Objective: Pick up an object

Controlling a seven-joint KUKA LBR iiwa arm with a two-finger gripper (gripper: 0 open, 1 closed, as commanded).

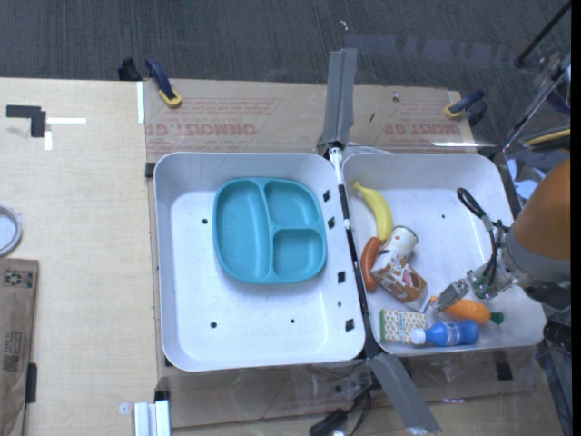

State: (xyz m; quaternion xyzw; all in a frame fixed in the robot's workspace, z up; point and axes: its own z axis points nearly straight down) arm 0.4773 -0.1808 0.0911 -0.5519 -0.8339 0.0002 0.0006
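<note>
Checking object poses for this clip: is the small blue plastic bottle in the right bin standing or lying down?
Lying down. The small blue plastic bottle rests lengthwise on the right white bin's floor, white cap pointing left.

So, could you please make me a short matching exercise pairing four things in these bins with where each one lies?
Things:
1. plate
2. banana
3. bottle
4. carrot

Places:
A. front edge of the right bin, lying on its side
B. left bin
C. by the pincer, just behind the bottle
D. right bin, far end near the divider

Pairs: 1-B, 2-D, 3-A, 4-C
</note>
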